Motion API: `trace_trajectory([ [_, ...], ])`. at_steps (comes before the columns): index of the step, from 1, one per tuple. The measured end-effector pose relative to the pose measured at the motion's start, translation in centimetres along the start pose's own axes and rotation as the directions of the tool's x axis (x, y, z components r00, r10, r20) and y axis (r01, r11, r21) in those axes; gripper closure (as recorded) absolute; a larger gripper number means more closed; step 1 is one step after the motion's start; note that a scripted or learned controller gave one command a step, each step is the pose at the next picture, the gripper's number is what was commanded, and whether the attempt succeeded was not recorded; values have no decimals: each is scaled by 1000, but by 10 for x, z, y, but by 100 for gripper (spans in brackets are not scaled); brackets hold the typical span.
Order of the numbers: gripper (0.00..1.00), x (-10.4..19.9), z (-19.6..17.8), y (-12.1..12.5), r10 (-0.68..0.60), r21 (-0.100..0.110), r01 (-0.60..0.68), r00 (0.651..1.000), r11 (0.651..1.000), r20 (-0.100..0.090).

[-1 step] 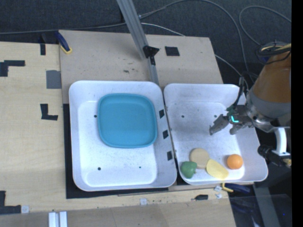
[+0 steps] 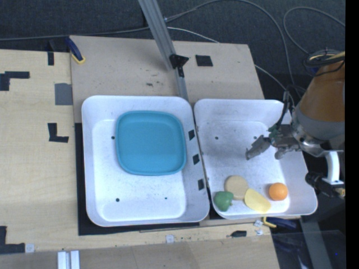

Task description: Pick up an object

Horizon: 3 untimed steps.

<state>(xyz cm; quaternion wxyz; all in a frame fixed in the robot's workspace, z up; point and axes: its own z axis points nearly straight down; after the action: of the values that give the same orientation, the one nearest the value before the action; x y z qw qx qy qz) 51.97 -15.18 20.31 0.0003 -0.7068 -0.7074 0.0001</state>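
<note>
Several small objects lie along the near edge of the right bin: a green piece, a round beige piece, a yellow piece and an orange ball. My gripper hangs over the middle right of that bin, above and behind the objects. It is open, with one dark finger pointing left and the other to its right. Nothing sits between the fingers.
The left bin holds a square blue plate. A grey metal pole slants down to the bins' far edge. Cables trail across the dark floor at the back right. The arm's orange band rises beside the right bin's right edge.
</note>
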Motion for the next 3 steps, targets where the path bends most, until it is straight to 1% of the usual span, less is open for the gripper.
trace_trajectory([
  [1,0,-1,60,-7,1,5,-1,1000,1000,-1],
  [2,0,-1,112,-8,0,2,0,1000,1000,0],
  [3,100,-1,100,-7,0,-1,0,1000,1000,1],
])
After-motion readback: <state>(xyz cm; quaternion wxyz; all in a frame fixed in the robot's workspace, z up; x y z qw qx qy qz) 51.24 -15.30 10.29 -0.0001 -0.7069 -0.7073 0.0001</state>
